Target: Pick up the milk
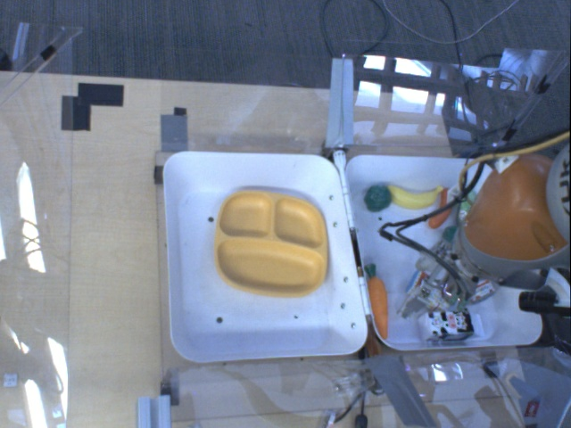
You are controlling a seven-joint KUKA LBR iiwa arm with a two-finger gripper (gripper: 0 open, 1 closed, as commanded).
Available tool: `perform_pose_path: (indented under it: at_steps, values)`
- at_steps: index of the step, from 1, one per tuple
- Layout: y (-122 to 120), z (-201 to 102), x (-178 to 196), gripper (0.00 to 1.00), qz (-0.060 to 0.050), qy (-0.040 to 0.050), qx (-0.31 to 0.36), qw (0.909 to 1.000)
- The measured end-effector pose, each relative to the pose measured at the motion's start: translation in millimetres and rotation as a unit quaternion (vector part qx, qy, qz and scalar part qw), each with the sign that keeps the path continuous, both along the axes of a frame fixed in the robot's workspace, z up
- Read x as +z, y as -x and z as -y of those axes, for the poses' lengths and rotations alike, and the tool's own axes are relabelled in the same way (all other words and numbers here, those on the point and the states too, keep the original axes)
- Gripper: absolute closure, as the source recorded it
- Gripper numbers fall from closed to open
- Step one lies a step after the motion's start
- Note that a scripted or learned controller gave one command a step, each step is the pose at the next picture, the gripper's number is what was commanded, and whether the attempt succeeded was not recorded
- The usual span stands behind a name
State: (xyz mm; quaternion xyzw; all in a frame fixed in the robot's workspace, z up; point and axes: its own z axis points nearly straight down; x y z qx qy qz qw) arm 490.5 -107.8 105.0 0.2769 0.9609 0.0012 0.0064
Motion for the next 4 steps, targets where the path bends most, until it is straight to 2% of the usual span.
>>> perform_pose_path:
  at_steps: [1, 2, 3, 4]
  values:
    - [0, 50, 144, 0.00, -0.001, 0.0005, -0.031, 0.9995]
    - [1, 27, 175, 0.00, -0.001, 0.0000, -0.032, 0.9995]
    - [-6, -31, 80, 0.00, -0.003, 0.0011, 0.215, 0.9767]
    - [1, 22, 242, 0.00, 0.000, 0.0043, 0.265, 0.9644]
